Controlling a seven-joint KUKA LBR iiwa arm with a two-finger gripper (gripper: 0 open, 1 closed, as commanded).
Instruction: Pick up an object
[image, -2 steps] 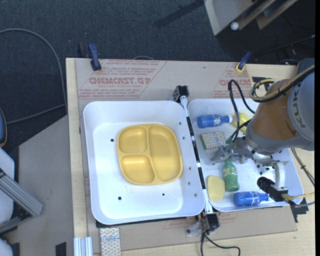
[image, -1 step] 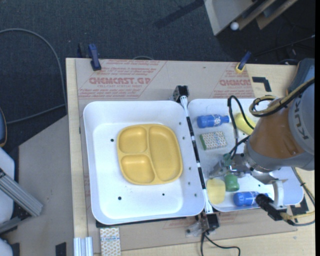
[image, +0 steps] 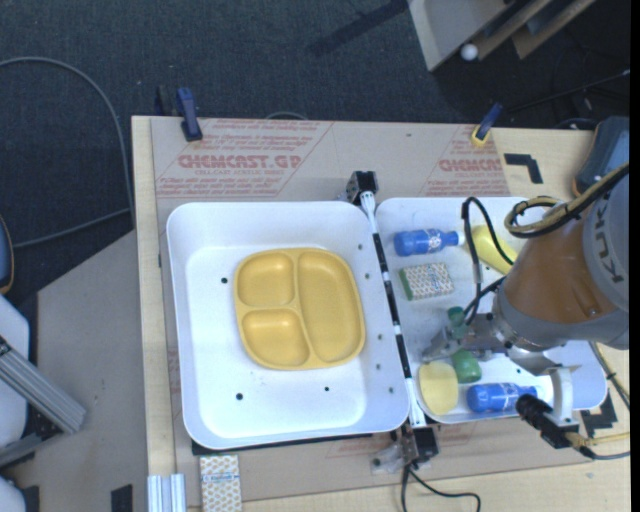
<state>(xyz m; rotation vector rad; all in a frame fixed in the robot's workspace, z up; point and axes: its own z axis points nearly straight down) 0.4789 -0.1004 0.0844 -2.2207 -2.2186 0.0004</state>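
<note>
Right bin is holding the pickable stuff: blue bottle lying on its side near back, speckled card lying flat just below it, yellow thing at arm's edge, green block touching yellow disc, 2nd blue bottle lying at front.
</note>
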